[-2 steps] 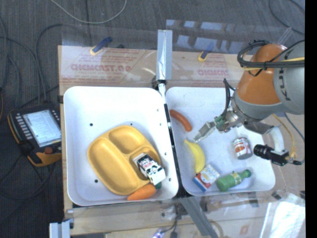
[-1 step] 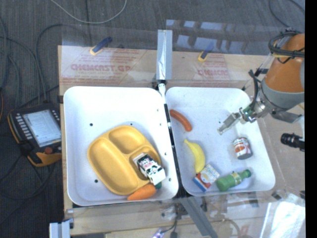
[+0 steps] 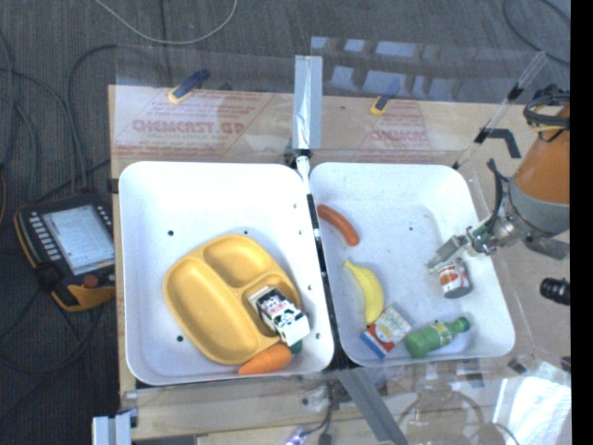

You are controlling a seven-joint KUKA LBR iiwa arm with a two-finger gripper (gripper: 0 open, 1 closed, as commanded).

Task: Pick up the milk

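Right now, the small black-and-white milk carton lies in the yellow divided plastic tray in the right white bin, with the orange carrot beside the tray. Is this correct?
Not quite: the camera view shows the small black-and-white milk carton in the yellow divided plastic tray in the left white bin, not the right. The orange carrot does lie beside the tray.

Robot lab: bench (image 3: 139,128) with two white bins (image 3: 157,193), pendant (image 3: 67,241) on carpet, loose cables (image 3: 157,21), toy food for props.
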